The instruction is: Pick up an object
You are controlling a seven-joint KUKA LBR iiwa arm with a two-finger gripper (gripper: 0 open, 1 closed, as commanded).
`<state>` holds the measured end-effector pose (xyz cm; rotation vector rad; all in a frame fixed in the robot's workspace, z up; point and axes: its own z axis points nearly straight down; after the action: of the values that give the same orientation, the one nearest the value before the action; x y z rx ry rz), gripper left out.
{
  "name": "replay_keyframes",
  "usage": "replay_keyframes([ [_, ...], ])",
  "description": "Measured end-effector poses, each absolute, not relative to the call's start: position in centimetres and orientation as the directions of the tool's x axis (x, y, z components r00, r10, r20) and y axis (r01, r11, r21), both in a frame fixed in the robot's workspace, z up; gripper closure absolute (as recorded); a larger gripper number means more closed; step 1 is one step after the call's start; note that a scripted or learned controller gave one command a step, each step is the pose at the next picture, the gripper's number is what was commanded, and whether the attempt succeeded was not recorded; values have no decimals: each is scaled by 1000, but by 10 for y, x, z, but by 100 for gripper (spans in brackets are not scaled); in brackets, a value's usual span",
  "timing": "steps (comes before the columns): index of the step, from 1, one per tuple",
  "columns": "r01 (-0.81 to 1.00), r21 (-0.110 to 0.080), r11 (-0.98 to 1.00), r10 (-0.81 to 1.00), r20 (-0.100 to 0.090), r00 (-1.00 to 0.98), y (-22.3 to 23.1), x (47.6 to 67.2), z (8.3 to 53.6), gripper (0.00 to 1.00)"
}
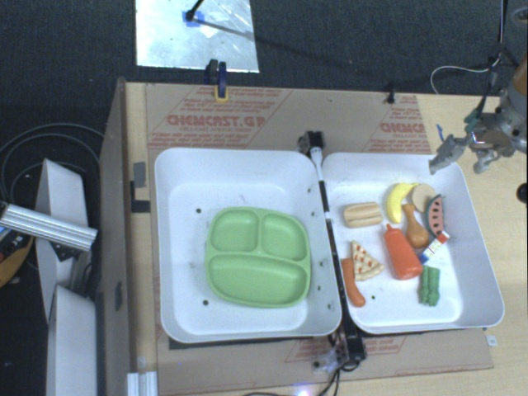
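Gripper (462, 153) seen above right bin's (483, 304) upper right corner, fingers spread, nothing between them. Toy foods are clustered lower left of it in that bin: banana (399, 200), hot dog bun (362, 214), ketchup bottle (402, 252).

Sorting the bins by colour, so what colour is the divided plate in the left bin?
Light green; the divided plate shows in the camera view.

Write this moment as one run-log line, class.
gripper: open, above right bin's far rim, holding nothing | toy food: in right bin | green tray: left bin | pick: not yet done
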<state>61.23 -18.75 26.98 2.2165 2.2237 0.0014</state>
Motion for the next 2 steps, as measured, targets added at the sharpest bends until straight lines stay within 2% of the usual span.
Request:
replay_keyframes([
  [1,1000,0,3,1000,1,-3,-177,621,80,0],
  [2,1000,-3,6,1000,3,-6,-127,575,84,0],
])
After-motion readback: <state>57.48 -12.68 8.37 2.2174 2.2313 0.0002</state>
